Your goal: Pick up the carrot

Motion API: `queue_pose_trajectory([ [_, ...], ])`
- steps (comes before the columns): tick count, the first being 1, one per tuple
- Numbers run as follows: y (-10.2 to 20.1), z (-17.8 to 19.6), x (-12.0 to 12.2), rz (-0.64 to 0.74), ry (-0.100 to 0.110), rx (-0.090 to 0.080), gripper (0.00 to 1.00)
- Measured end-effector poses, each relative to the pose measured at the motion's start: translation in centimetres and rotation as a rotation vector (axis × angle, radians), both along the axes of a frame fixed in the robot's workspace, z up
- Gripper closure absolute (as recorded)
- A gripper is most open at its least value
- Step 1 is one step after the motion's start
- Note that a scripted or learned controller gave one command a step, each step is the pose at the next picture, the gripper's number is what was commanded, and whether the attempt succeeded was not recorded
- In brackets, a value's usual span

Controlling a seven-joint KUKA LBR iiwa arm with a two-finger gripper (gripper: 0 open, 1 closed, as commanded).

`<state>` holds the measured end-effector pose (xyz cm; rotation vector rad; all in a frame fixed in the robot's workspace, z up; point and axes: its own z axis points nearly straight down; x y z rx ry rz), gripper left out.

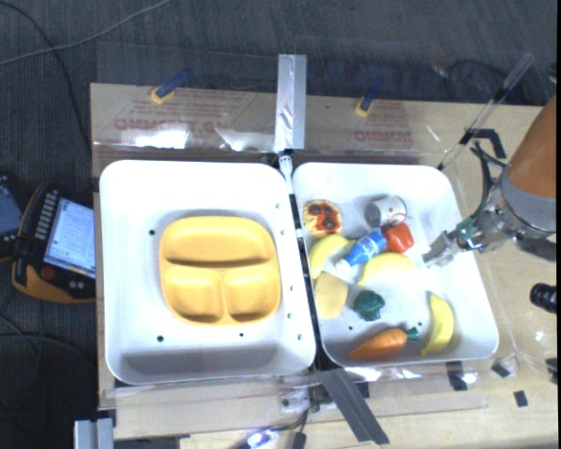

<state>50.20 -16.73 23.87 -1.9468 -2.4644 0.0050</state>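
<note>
A: We begin with the biggest things. On the bench (112,101) we see two white bins side by side. The left bin (131,251) carries a yellow tray (221,267) with three compartments. The right bin (467,279) is full of small toy food.

B: Yes, and the arm (538,171) comes in from the right, grey with the orange part above. Its pincer (439,249) hangs over the right side of the right bin (the tip is small and blurred here). We cannot tell if it is released or clenched, and we see nothing between its fingers.

A: Where is the carrot (381,342)?

B: It lies flat near the front wall of the right bin, orange, with its green end pointing to the right. The banana (438,324) is just beside this green end. The pincer is well apart from the carrot, further back in the bin.

A: Behind the carrot we see a small green piece (368,301), then a blue bottle (365,248) lying on pale yellow pieces, and a grey can (385,210) near the back wall.
</note>
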Motion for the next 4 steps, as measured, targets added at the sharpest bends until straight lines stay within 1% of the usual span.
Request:
queue_pose_trajectory([
  [1,-3.4,-2.2,-0.4,0.157,0.0,0.0,1.0],
  [2,-3.4,-2.2,-0.4,0.158,-0.001,0.001,0.0],
  [3,2.0,-11.7,-1.6,0.083,-0.001,0.004,0.0],
  [4,0.4,4.0,1.4,-0.026,-0.002,-0.002,0.0],
])
